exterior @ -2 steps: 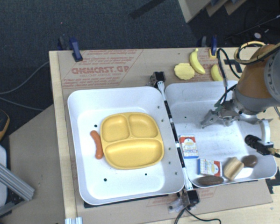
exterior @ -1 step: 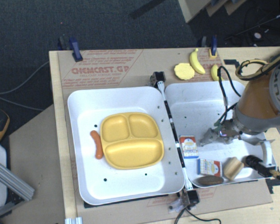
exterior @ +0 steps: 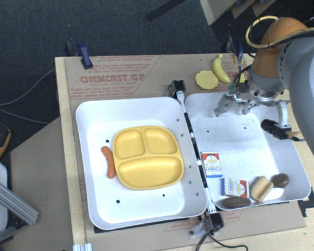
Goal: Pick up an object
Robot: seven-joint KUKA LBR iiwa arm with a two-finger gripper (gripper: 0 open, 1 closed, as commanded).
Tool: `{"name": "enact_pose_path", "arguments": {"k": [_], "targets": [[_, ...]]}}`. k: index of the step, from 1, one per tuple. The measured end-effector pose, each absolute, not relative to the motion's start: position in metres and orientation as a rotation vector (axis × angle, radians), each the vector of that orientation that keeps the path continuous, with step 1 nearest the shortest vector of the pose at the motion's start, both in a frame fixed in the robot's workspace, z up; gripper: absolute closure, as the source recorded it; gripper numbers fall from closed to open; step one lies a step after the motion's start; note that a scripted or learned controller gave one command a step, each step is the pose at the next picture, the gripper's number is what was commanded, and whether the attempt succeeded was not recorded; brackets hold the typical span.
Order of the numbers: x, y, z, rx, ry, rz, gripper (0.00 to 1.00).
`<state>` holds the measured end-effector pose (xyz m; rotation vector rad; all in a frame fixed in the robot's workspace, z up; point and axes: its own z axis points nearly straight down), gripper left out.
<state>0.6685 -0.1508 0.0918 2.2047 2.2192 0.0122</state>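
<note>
Gripper (exterior: 233,110), fingers apart and nothing between them, low over the far end of the right bin (exterior: 236,139), close to that bin's far wall. No object has been picked up. The bin floor directly beneath is bare. The candidates all lie toward the bin's near end: a small carton (exterior: 212,164) against its left wall, a second carton (exterior: 234,187) nearer the near edge, and in the near corner a brown oval piece (exterior: 236,201), a tan block (exterior: 260,188) and a dark round piece (exterior: 279,180), packed close together. Likely failures: closing here would catch nothing, a descent into the near-corner cluster could nudge neighbours or pinch two at once, and the carton at the left wall leaves little room on that side. The middle of the right bin offers open room for travel. Beyond its left wall, the left bin (exterior: 94,125) holds a yellow divided plate (exterior: 147,157) and a sausage (exterior: 109,161). A banana (exterior: 220,69) lies outside the right bin's far wall.
</note>
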Motion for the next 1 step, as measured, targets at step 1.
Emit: {"name": "enact_pose_path", "arguments": {"k": [1], "targets": [[0.5941, -0.1057, 0.0838, 2.226, 2.227, -0.004, 0.00]]}}
